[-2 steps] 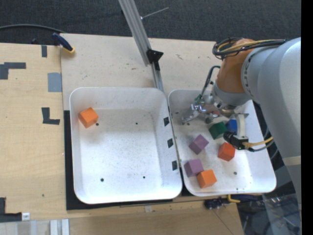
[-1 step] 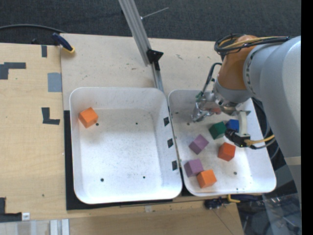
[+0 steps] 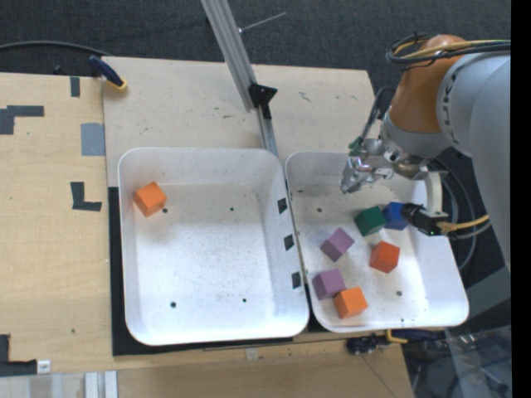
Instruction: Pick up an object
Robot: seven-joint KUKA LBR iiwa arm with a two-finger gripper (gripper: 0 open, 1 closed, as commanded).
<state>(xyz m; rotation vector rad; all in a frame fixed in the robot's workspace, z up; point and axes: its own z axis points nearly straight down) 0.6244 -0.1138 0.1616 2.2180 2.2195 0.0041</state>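
Blocks lie loose in the right bin [image 3: 448, 305]: green block [image 3: 370, 220] nearest your gripper [image 3: 358, 178], which hangs just above it with nothing between its fingers; their spread I cannot tell. Pickup not yet done; descent, closing and lift remain

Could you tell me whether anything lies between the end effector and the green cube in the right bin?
Nothing visible does. The end effector hangs over the right bin, just up and left of the green cube, with bare bin floor between them. A blue cube touches the green one's far side.
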